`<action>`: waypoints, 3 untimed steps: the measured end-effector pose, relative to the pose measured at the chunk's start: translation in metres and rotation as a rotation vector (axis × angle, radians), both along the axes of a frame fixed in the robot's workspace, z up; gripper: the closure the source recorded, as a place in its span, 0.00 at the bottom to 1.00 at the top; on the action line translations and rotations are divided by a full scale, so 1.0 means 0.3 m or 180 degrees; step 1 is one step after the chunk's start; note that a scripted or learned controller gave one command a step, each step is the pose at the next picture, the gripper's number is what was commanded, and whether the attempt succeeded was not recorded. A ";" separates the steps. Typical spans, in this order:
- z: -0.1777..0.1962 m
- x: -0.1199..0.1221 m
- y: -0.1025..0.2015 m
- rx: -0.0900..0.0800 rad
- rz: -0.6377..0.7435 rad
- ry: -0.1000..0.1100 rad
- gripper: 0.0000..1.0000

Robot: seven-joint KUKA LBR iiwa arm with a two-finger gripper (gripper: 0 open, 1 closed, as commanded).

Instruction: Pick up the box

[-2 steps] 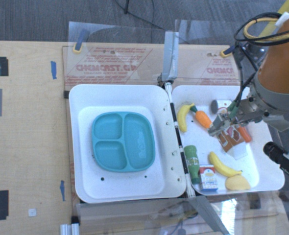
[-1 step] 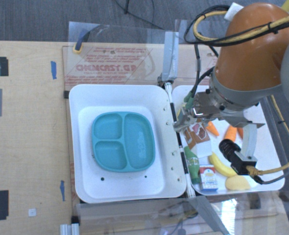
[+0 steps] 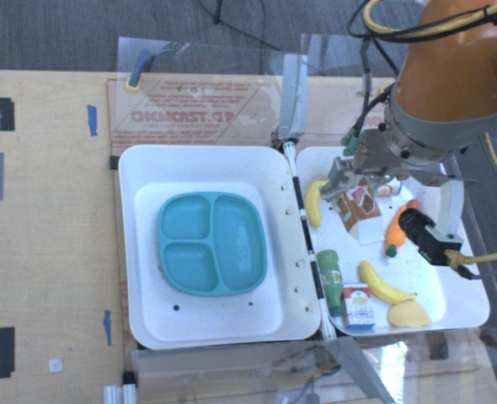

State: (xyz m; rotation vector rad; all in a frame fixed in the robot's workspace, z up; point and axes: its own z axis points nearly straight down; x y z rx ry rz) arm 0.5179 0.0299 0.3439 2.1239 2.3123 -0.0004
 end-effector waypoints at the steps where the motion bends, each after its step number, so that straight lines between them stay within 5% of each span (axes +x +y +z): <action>1: 0.304 -0.115 -0.179 0.0000 0.0280 0.0001 1.00; 3: 0.248 -0.127 -0.155 0.0003 0.0439 0.0014 1.00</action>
